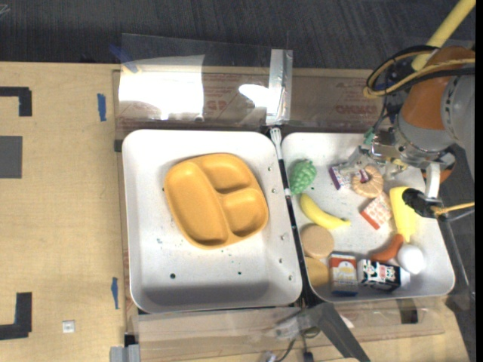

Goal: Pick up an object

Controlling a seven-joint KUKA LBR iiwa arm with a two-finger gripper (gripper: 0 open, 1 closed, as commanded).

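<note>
The right bin (pixel 441 236) holds several toy foods. Among them are a green leafy piece (pixel 303 176), a yellow banana (pixel 323 214), a tan round bun (pixel 317 240), a purple wrapper (pixel 342 176), a pinkish round cookie (pixel 369 185) and a red-and-white packet (pixel 376 214). My gripper (pixel 372 159) hangs at the bin's far side, just above the purple wrapper and the cookie. I see nothing lifted in it.
Along the right bin's near and right side lie a second yellow piece (pixel 404 211), an orange carrot (pixel 388 247), a white egg (pixel 412 259), a small orange carton (pixel 343 271) and a black-and-white carton (pixel 381 274). The left bin (pixel 143 225) bears an orange divided plate (pixel 216 198).
</note>
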